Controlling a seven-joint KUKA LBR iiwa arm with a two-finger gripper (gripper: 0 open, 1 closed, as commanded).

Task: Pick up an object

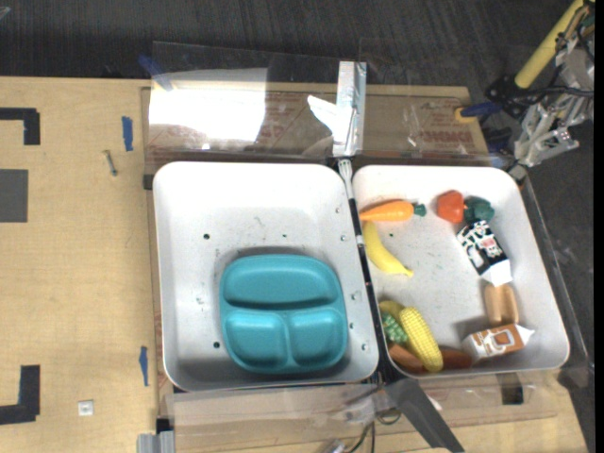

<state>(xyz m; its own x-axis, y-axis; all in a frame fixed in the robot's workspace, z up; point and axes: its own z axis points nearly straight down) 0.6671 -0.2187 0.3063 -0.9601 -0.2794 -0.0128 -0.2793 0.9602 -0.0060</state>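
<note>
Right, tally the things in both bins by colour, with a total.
Teal: 1, tray
Orange: 1, carrot
Yellow: 2, banana, corn
Red: 2, tomato, sausage
Black and white: 1, carton
Tan: 1, bun
Brown and white: 1, box
Total: 9

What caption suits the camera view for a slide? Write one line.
Teal divided tray in the left bin; carrot, banana, corn and other toy foods in the right bin.

Two white bins (179, 253); one teal tray (281, 311); one carrot (389, 211); one banana (382, 251); one corn cob (420, 337); one milk carton (483, 246).
</note>
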